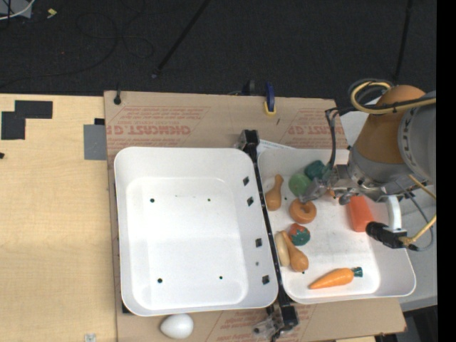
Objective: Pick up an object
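Observation:
The right bin [399,280] holds several toys. A green piece [299,184] and a teal piece [315,169] lie near its back. Close by are an orange ring-shaped toy [303,210] and a tan drumstick shape [273,192]. A red and teal ball [298,235], a tan bottle shape [293,252] and a carrot [332,278] lie toward the front. A red-orange block [358,212] sits to the right. My gripper [329,189] hangs low in this bin, just right of the green piece and above the ring toy. The wrist hides its tips.
The left bin [128,191] stands beside the right one, with a black hinge strip [258,212] between them. A white egg [177,325] lies on the cardboard in front of the left bin. Cables [399,237] trail off the arm at right.

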